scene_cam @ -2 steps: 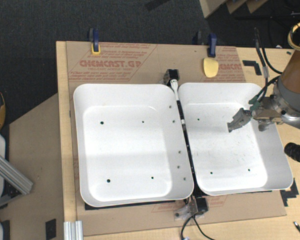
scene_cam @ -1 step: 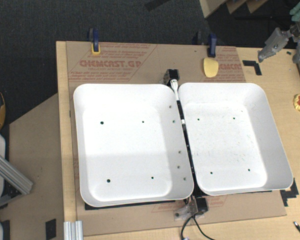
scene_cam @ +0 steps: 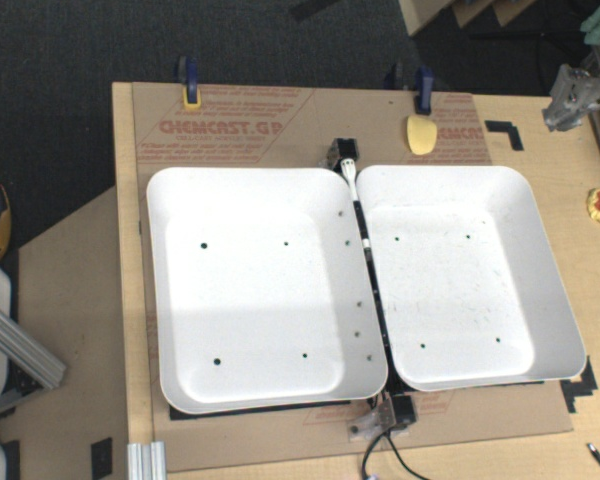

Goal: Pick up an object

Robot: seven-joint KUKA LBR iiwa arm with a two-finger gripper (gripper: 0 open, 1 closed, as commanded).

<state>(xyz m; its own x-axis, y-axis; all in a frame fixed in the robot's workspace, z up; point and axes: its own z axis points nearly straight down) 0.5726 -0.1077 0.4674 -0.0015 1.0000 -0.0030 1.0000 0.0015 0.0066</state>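
While two white bins (scene_cam: 250, 288) sit side by side on brown board (scene_cam: 310, 118), gripper state unknowable.

A small pale yellow object (scene_cam: 421, 134), rounded and lying flat, rests on the brown tabletop (scene_cam: 280, 128) just behind the right white bin (scene_cam: 540, 268), under a blue clamp (scene_cam: 423, 88).

You could read one print only: red letters "CHEMCAST GP" on the brown protective sheet (scene_cam: 230, 126) covering the desk, toward eleven o'clock above the left bin (scene_cam: 170, 268). Similar red lettering at one o'clock was too faint to make out.
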